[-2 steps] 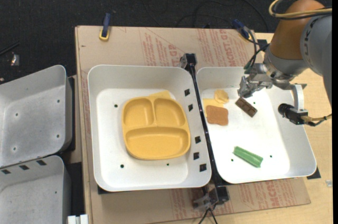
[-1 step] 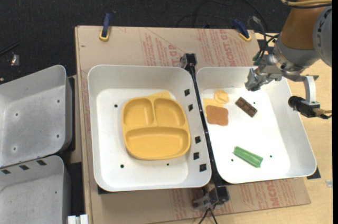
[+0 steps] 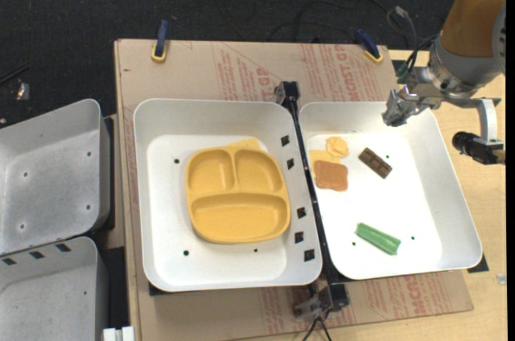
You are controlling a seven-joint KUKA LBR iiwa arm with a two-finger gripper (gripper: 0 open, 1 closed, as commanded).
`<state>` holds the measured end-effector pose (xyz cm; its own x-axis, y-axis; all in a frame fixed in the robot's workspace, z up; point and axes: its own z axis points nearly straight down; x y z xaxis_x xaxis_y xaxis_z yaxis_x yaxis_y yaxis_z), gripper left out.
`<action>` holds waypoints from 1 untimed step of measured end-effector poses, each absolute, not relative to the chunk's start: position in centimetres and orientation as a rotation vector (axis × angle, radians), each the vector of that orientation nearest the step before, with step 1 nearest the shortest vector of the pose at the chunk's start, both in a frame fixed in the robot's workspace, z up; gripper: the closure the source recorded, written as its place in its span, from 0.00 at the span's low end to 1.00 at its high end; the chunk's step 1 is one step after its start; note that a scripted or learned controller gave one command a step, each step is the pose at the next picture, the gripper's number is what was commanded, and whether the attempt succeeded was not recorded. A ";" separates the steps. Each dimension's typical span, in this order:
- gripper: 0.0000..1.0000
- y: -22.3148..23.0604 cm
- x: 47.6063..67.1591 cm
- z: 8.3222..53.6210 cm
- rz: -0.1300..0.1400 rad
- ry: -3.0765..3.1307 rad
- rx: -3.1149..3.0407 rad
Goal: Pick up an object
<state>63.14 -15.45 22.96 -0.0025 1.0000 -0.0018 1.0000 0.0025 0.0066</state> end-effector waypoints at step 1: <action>1.00 -15.5 63.3 28.2 0.006 2.220 2.213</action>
